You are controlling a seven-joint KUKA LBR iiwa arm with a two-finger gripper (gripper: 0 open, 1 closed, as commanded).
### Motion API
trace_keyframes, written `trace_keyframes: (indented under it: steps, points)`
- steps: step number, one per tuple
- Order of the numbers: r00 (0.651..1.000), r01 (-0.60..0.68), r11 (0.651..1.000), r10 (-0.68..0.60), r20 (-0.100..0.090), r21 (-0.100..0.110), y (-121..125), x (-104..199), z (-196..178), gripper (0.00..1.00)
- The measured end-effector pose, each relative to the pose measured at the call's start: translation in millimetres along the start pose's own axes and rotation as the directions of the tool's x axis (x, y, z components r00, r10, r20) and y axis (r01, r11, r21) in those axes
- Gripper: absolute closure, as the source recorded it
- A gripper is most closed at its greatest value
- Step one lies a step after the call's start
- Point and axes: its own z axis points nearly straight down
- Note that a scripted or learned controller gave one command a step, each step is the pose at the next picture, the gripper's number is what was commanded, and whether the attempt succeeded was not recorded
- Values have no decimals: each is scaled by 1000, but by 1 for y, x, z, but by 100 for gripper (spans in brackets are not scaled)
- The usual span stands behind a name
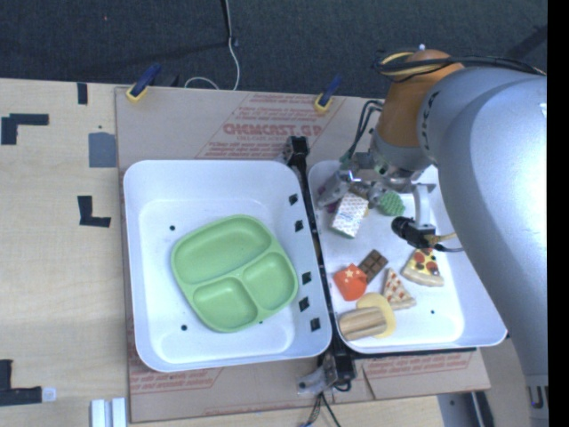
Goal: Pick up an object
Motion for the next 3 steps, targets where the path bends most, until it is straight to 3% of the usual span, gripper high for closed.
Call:
trace_keyframes:
  steps: [1,2,3]
  points:
    - [1000,0,1000,0,0,-11,2,1,-13,100]
    - [1000,4,1000,-4,-6,-17,3,59,-108,100]
    - [1000,-1,1000,1,-2,-7,0,55,-100,0]
